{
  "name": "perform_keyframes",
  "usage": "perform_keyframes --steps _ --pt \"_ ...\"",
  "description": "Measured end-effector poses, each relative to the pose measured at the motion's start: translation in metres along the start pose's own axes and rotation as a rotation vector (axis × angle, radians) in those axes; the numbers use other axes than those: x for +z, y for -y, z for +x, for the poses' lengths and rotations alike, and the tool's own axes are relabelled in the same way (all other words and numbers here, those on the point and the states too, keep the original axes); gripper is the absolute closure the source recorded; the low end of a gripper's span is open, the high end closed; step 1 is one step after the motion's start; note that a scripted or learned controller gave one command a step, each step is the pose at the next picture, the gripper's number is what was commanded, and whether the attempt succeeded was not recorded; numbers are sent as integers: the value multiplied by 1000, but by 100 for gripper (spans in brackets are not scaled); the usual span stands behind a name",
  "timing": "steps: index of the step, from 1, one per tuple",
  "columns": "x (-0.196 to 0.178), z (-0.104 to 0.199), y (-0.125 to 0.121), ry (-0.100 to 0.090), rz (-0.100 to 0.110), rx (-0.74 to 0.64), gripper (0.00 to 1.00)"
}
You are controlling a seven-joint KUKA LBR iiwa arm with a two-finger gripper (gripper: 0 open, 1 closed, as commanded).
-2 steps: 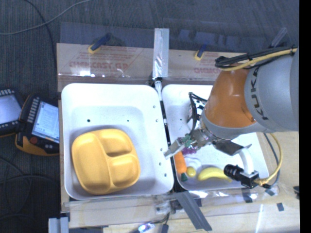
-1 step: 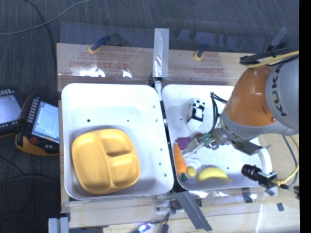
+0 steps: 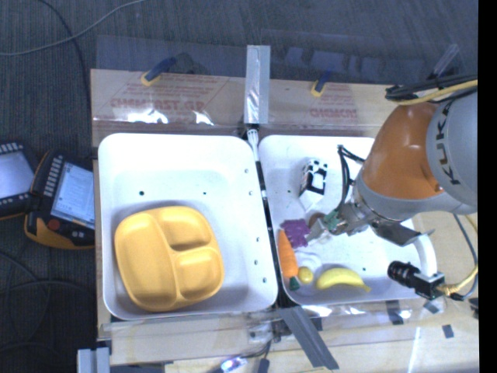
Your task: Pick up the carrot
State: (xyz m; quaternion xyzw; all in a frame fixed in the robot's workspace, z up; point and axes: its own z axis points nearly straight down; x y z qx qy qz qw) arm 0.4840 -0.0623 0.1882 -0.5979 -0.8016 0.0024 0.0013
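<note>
Orange against the white plastic, the carrot (image 3: 287, 256) lies nearest you in the right bin (image 3: 365, 300), pressed lengthwise against the bin's left wall near the front corner, where the wall leaves you little room on that side for a finger. Just beside its lower end sit a small yellow lemon-like fruit (image 3: 305, 274) and a banana (image 3: 342, 279) along the front edge; both crowd the carrot's tip, so you would likely do better to approach its upper half. A purple toy (image 3: 295, 230) lies near the carrot's top, between it and the gripper (image 3: 330, 222), which hangs low over the bin's middle, close to the purple piece and apart from the carrot; you cannot tell how its fingers are set, and nothing shows between them. In the left bin (image 3: 155, 150) a yellow compartment tray (image 3: 168, 256) rests toward the front, out of your way. Farther back in the right bin stands a small black-and-white object (image 3: 314, 176). Beyond the bins, faint red print runs across the cardboard (image 3: 171, 99), too blurred to read, and part of the KUKA lettering shows on the arm (image 3: 423, 162).
</note>
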Motion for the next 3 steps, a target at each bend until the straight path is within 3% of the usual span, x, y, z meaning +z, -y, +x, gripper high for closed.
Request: perform_keyframes --steps 1,2,3 --pt "0 0 0 0 0 0 0" --pt "7 63 -19 0 -2 129 0" --pt "7 9 -2 2 -1 105 0"
